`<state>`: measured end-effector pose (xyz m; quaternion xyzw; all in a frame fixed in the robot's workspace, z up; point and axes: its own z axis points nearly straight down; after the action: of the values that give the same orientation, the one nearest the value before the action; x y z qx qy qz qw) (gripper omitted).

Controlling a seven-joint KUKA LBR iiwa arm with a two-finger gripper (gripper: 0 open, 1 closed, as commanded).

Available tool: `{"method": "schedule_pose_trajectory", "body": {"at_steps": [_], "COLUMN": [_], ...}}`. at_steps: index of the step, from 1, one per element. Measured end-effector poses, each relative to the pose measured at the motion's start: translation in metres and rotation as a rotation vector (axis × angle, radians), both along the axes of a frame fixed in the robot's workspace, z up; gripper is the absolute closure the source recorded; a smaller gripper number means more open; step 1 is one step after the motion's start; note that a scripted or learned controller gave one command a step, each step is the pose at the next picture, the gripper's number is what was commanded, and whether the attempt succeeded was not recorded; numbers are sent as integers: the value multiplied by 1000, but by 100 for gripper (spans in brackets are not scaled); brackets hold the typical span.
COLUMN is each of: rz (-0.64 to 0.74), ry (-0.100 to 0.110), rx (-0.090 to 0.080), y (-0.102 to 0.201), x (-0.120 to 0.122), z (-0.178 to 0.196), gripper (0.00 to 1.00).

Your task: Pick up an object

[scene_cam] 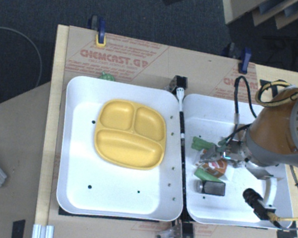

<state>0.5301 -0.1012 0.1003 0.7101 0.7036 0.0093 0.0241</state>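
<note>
The right white bin (218, 113) holds a small cluster of objects: a green piece (200, 144), a red and white piece (216, 166), a green strip (205, 175) and a dark grey block (214, 187). My gripper (226, 151) reaches in from the right and hangs low over this cluster, just right of the green piece and above the red and white piece. The orange band (271, 130) and grey arm cover the right side of that bin. The left white bin (76, 148) holds a yellow divided plate (131, 134).
A black bar (180, 110) runs between the two bins. A black cable (242, 97) loops over the back of the right bin. A black fitting (256, 202) juts over the right bin's front right corner. Blue clamps (101, 27) hold the brown board's far edge.
</note>
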Motion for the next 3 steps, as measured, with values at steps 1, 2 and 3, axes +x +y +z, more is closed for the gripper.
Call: {"method": "schedule_pose_trajectory", "body": {"at_steps": [1, 2, 3], "rz": [16, 20, 11], "ry": [37, 34, 44], "rx": [22, 25, 20], "y": [60, 131, 127], "x": [-22, -50, -50], "z": [90, 204, 208], "gripper": [0, 0, 100]}}
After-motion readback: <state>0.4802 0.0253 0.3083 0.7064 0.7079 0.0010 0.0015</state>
